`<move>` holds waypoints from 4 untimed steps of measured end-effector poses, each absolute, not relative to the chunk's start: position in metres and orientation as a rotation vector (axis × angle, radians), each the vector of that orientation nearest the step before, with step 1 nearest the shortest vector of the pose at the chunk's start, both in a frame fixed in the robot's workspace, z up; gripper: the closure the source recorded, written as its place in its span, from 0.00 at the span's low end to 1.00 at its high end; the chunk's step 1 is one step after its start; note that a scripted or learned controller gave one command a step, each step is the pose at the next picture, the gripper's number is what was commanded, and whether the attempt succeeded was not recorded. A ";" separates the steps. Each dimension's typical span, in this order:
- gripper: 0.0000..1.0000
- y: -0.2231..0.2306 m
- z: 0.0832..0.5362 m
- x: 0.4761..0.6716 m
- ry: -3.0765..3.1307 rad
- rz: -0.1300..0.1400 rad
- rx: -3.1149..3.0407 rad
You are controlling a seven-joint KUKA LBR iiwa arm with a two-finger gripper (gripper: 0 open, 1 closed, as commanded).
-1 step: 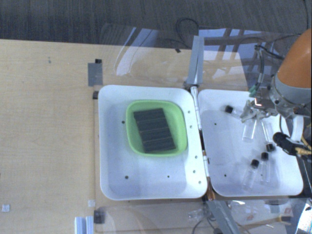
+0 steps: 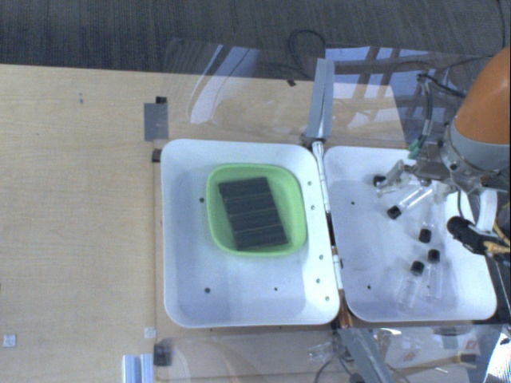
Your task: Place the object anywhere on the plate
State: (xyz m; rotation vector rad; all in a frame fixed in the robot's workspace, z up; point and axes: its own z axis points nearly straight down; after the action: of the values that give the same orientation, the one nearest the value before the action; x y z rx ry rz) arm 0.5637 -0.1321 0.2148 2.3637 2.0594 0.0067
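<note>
"Camera view first. Where is the thing that goes on the plate?"

"I think it is one of the vials (image 2: 405, 202). They are small and clear with black caps. They lie loose in the right bin (image 2: 359, 294), well apart from the plate (image 2: 297, 214)."

"Is the plate bare?"

"No. A dark block (image 2: 252, 212) with ridges lies flat in the middle of it. The plate is green and sits in the left bin (image 2: 184, 294)."

"So could the block be the thing?"

"Maybe. If so, the job looks done. But the gripper (image 2: 435, 183) hangs over the far side of the right bin, just by the top vials. So I think it is the picking-up step."

"Is the gripper open or closed?"

"I cannot tell. It is too blurry there. I see no vial held in it."

"What comes next, do you think?"

"It needs to get one vial in a firm hold. They are smooth and round, so one could roll or slip away. Then the arm (image 2: 483, 110) must lift it over the wall between the bins and set it down on the plate, maybe on top of the block."
</note>
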 end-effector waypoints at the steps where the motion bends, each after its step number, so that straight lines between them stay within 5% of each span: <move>1: 0.00 -0.036 0.200 0.555 2.150 0.005 2.288; 2: 0.00 -0.011 0.247 0.535 2.092 0.009 2.338; 3: 0.00 0.031 0.227 0.535 2.107 0.004 2.329; 4: 0.00 -0.006 0.196 0.555 2.044 0.004 2.383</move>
State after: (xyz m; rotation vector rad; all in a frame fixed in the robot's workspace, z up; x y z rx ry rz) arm 0.5549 -0.0065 0.1962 2.3829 2.0439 0.0045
